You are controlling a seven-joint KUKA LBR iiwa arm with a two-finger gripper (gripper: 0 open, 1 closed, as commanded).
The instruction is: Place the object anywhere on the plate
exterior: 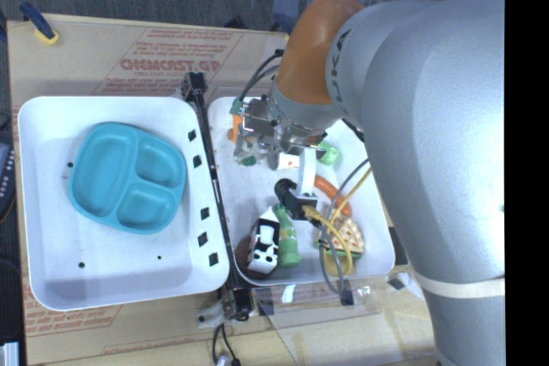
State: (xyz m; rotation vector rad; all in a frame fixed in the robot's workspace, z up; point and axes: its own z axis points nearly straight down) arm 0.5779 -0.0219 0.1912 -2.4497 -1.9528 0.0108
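Over rear half of right bin (244, 203), near left wall: gripper (257, 146); grip state cannot tell. At bin's front edge: cow toy (266, 246), with green piece (288, 248) touching its right side. Near front right corner: waffle (347, 234), carrot (331, 189) just behind. In left bin (51, 270): blue plate (103, 171), centre-left.
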